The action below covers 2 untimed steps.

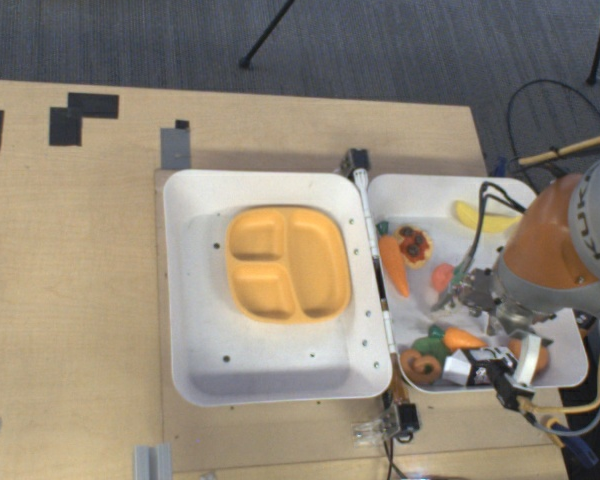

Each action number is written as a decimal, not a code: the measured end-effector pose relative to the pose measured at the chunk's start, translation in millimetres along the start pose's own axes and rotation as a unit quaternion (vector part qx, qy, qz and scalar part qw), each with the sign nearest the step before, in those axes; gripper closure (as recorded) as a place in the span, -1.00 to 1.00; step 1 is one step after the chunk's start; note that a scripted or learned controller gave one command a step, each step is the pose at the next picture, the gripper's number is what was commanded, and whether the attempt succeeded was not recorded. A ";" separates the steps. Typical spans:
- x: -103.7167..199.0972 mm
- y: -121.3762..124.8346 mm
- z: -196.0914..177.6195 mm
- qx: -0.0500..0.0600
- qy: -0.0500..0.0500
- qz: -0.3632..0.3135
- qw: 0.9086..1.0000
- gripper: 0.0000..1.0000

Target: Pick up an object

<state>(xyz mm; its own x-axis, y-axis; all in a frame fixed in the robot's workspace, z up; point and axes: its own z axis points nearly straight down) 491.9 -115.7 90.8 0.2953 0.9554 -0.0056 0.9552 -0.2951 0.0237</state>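
I cannot tell how wide my gripper stands, and the red toy at its nine o'clock could skid away if clipped off-centre.

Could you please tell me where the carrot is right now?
In the camera view, the carrot lies in the view's right bin, near its left wall, with the pizza slice just to its right.

The pale wooden bench bears 2 shallow white bins side by side, their rims touching: the left bin and the right bin. Black patches (flat, like tape) lie toward its far left, and a grey bracket stands just beside the left bin's far corner.
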 end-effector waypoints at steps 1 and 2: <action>-2.5 123.5 5.0 0.005 0.003 0.005 1.000 -1.00; -14.8 189.1 9.0 0.016 0.005 -0.067 0.998 -1.00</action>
<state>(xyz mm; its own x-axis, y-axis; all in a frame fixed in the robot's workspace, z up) 668.4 -185.7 86.3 0.1643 0.9864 0.0031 0.9864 -0.1643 -0.0089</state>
